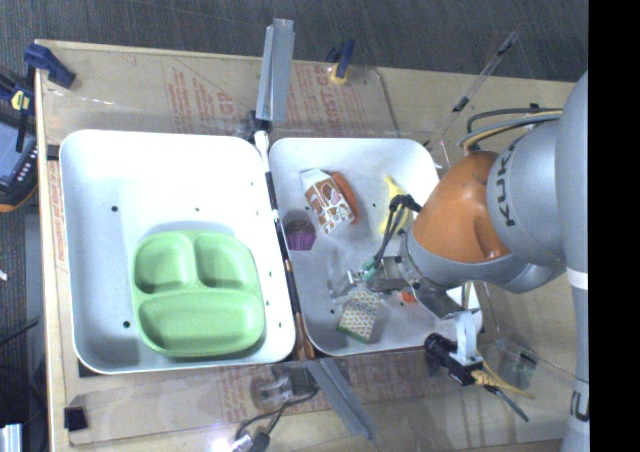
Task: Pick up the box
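- The gripper [372, 275] hangs low in the right bin [420, 155]; its grip cannot be told
- The box [329, 200] sits apart; it might grab the small packet [360, 316] instead

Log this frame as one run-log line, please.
arm: over right bin | gripper: above patterned box | green tray: left bin

The smooth grey metal KUKA arm [545, 190] has rounded, bulbous joint housings and a glossy orange band [455, 215] above the wrist — white lettering runs along the grey shell beside it. Thin black cables [397, 215] loop off the wrist — and the dark gripper assembly [385, 280] carries small green and red parts
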{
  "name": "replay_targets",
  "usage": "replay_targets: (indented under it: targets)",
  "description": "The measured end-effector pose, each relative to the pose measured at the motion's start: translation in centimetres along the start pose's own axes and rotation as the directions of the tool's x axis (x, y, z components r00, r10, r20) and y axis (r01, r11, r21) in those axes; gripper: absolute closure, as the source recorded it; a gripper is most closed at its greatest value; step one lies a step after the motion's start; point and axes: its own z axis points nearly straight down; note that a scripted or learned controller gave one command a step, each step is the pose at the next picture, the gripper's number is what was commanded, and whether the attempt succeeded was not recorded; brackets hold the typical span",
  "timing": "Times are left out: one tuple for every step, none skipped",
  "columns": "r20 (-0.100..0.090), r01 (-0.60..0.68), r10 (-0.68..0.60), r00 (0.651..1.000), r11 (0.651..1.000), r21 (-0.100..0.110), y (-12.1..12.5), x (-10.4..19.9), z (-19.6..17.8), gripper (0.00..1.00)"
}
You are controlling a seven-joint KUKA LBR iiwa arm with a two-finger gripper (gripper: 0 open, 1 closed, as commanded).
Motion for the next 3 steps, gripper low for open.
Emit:
replay_targets:
  targets:
    - [0.002, 0.008, -0.008, 1.0, 1.0, 0.001, 0.1, 0.0, -1.0, 1.0]
    - [0.002, 0.007, -0.007, 1.0, 1.0, 0.0, 0.1, 0.0, -1.0, 0.0]
    - [0.002, 0.032, -0.032, 0.999, 0.999, 0.0, 7.9, 3.1, -0.1, 0.0]
